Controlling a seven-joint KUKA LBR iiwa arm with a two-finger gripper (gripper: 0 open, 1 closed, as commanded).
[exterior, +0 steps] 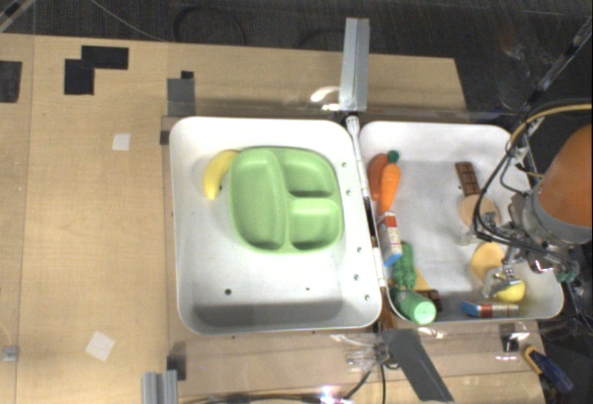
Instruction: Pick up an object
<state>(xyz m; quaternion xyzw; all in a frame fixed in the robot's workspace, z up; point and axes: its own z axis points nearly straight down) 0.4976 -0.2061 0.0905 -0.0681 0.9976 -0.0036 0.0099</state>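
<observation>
- The end effector [505, 280] sits low at the right bin's [426, 152] lower right corner, over a yellow lemon-like toy [488, 259].
- Whether it is spread or closed cannot be told; nothing looks lifted, so the pick appears not yet done.
- No legible labels; the green divided tray [283, 198] and banana [218, 172] lie centre-left.

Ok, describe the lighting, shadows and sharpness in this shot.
Camera view: light is even and soft from above; a grey shadow pools along the near wall inside the left bin; a bright glare spot sits by the metal post at the bins' far edge; the green divided tray looks sharp, while the end effector and the clutter around it are too muddled to read.
</observation>
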